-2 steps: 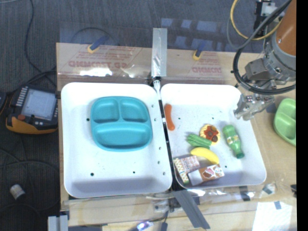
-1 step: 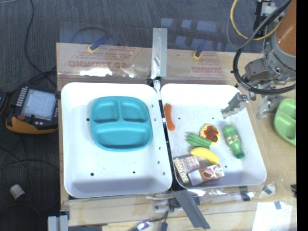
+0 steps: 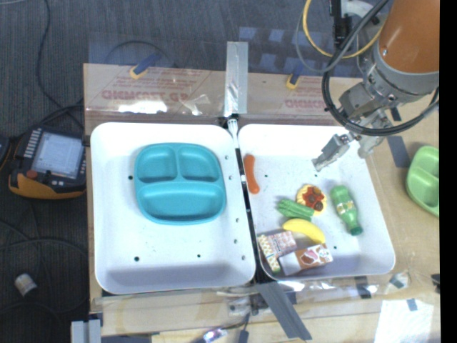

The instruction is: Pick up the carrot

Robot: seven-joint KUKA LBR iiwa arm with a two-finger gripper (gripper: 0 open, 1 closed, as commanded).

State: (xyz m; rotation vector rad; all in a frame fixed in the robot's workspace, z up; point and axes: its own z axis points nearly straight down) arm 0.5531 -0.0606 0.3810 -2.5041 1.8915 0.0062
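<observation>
My two-finger metal claw [image 3: 345, 149] hangs over the upper right part of the right shallow white bin [image 3: 378, 213], fingers spread apart, nothing between them. The small orange carrot [image 3: 250, 174] lies lengthwise along that bin's left wall, well apart from my claw. Lower in the same bin: a green plastic bottle [image 3: 345, 209], a round pizza-slice toy [image 3: 311, 197], a green pea pod [image 3: 295, 209], a yellow banana [image 3: 305, 229], and two small printed food boxes [image 3: 293, 251]. The left white bin [image 3: 114, 256] carries a teal divided plastic plate [image 3: 180, 182].
</observation>
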